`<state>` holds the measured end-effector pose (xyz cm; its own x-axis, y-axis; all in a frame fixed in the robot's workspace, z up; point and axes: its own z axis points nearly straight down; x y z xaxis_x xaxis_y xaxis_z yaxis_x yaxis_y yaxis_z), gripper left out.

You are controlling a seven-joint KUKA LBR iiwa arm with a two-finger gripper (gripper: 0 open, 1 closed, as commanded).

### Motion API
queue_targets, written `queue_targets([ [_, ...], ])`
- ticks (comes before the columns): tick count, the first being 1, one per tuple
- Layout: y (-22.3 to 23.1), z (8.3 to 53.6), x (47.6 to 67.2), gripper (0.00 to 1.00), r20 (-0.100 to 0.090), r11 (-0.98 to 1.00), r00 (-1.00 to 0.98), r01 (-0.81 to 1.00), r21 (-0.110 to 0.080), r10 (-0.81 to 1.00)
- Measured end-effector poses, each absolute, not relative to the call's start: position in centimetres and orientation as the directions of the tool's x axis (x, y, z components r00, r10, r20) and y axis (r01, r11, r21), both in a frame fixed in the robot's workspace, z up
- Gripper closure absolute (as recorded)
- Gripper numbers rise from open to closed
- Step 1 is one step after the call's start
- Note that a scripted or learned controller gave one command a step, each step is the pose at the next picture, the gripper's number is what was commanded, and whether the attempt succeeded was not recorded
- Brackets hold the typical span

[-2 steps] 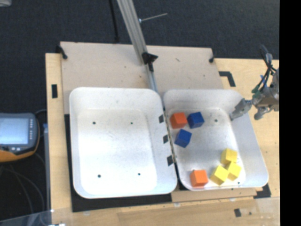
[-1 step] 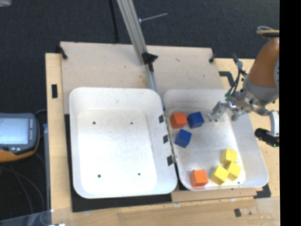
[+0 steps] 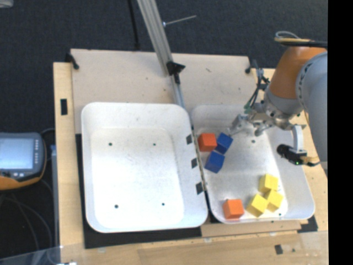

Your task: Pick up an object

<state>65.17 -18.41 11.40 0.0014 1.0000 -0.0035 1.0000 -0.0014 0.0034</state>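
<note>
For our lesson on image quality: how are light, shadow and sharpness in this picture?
Camera view: even, soft light; white bins bright, nearly washed out; faint shadows under the blocks; the whole frame slightly soft; gripper the blurriest.

The gripper [image 3: 249, 125] hangs over the right bin [image 3: 292, 203], near two blue cubes [image 3: 219, 151]. Orange [image 3: 233, 208] and yellow blocks [image 3: 266, 196] lie in that bin.

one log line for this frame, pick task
stage: approach | gripper over right bin, upper part | held: nothing seen | nearest: blue blocks, orange block | yellow blocks at near end
</note>
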Motion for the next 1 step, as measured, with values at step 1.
queue_targets([
  [1,-13.89,9.71,59.27,0.00,-0.002,0.000,0.000,1.000,-0.001,1.000],
])
